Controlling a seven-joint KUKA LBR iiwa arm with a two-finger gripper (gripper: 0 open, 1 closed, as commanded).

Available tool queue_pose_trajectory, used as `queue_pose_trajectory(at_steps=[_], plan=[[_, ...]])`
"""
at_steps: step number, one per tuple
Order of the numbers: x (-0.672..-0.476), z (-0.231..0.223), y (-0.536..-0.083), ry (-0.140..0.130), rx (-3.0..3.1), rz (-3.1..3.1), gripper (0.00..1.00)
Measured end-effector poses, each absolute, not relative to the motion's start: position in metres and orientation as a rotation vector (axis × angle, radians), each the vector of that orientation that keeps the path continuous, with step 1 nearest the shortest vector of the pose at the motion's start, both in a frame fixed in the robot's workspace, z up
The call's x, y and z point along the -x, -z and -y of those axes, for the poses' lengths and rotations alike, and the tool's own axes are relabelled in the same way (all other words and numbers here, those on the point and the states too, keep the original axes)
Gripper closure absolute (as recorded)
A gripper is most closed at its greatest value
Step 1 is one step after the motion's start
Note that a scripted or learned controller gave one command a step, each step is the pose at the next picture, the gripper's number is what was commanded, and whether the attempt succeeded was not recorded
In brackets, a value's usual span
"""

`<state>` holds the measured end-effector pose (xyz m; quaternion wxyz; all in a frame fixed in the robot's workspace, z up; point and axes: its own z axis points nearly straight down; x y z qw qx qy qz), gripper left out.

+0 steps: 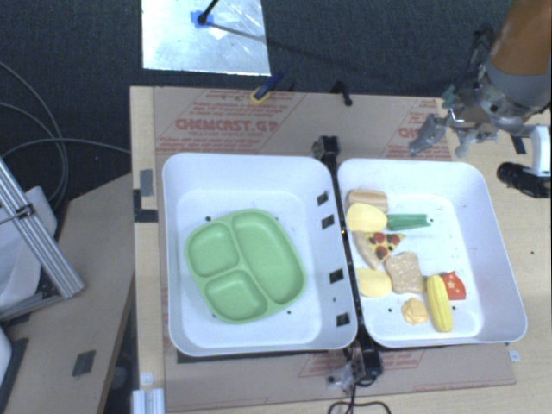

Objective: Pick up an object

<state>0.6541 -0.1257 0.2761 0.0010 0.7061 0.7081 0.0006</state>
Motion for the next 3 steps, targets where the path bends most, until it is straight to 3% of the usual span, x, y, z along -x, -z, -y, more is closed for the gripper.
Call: queue_pose_trajectory(at_steps=[1, 2, 3], plan=[[-0.592, 0.043, -0.192, 0.006, -2.218, -2.24, 0.0], [-0.526, 0.044, -0.183, 0.004, -2.225, -2.225, 0.0], [-0.488, 0.091, -0.146, 0.005, -2.228, -2.217, 0.0]])
